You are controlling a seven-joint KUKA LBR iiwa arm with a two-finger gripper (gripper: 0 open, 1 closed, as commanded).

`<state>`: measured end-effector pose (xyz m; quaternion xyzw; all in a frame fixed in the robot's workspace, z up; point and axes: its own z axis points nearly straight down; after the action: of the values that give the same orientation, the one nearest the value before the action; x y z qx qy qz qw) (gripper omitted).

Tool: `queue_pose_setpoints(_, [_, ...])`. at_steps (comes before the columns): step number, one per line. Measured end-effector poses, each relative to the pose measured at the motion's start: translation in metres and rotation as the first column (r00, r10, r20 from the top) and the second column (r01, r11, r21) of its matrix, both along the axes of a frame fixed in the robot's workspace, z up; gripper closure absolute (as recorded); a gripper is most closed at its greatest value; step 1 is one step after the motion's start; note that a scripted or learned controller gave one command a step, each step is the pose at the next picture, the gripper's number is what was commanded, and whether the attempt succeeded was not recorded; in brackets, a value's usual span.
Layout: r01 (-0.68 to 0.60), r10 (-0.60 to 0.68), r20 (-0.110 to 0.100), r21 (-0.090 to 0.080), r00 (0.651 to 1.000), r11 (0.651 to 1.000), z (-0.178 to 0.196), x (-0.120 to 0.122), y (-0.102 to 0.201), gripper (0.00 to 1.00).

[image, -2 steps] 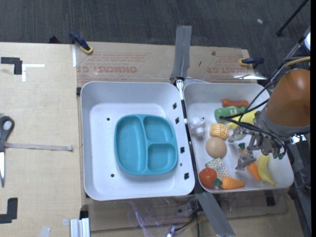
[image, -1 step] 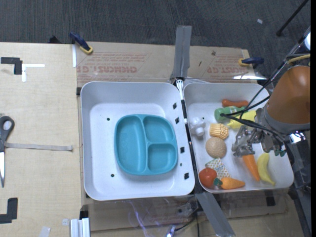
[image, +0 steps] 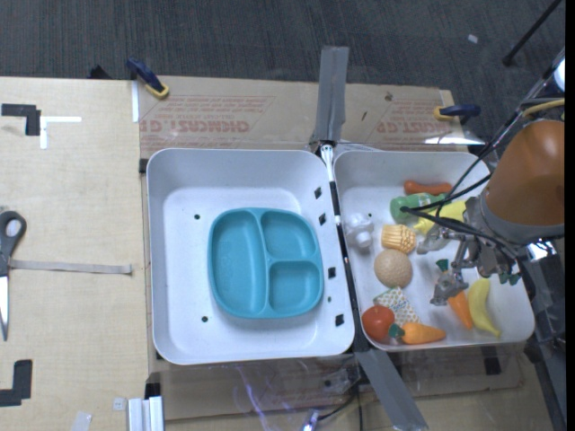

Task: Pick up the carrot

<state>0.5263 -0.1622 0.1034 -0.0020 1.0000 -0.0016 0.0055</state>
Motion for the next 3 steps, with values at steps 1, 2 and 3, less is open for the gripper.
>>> queue_pose_setpoints(1, [-0.104,0.104,-0.002,-0.001,0.995,0.995,-0.009,-0.044,-0.008,0.0])
queue_pose_setpoints(2, [-0.108,0.108,0.005,-0.004,0.994,0.994,0.002,-0.041,-0.007,1.0])
queue_pose_setpoints(3, [-0.107,0.107,0.005,-0.004,0.994,0.994,0.002,-0.041,-0.007,0.0])
